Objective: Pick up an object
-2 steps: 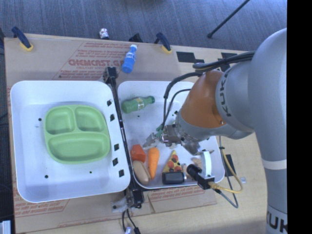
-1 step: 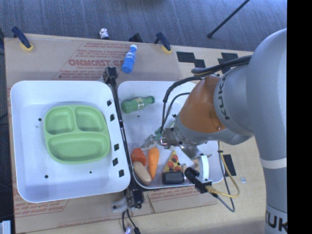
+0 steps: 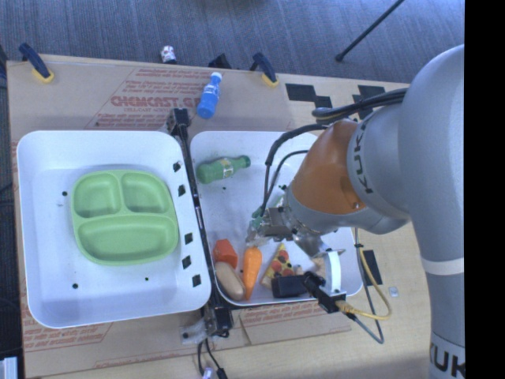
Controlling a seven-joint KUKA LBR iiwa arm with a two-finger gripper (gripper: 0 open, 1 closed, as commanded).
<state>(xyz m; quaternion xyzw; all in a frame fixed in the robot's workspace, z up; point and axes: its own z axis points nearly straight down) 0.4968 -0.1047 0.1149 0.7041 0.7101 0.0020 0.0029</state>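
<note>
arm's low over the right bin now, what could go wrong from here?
Toys are bunched at the near edge: the carrot touches the tan piece and the red piece sits just behind, so a grasp may catch two or push them against the right bin wall. The gripper hangs above that cluster, wrist blocking the view.

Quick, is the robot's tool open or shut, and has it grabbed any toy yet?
Tool: cannot be told; it sits low in the right bin above the carrot, mostly hidden under the wrist.
</note>
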